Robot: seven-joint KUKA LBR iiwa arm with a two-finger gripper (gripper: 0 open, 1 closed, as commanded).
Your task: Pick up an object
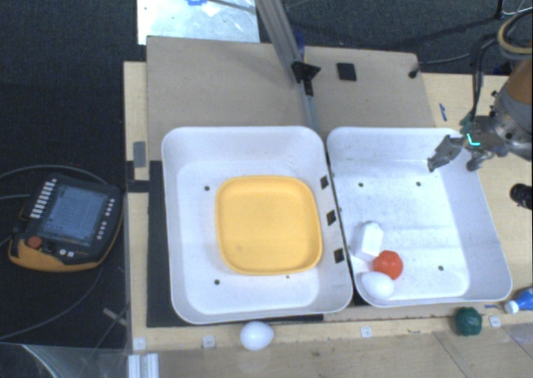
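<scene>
Red ball (388, 265) sits in the right bin (416, 201), near its front-left corner, touching a white block (368, 238) behind it and a white egg-shaped piece (376, 285) in front. Looks small, smooth, round — likely light, and prone to roll or squirt out of a pinch. Best hold, I judge: fingers straddling its widest part from above, across the side free of neighbours; the right flank is open

The crowding on its left leaves little room for a finger there

Gripper (456, 157) hovers over the right bin's back-right edge, well apart from the cluster; jaws spread, nothing between them

Bin floor is white, smooth, shallow-walled, mostly bare toward the back. Left bin (187, 201) carries a yellow square plate (269, 224) at its centre. On the bench (366, 97) outside: another white egg (256, 335) past the left bin's front edge, a dark green ball (467, 320) off the right bin's front-right corner
</scene>
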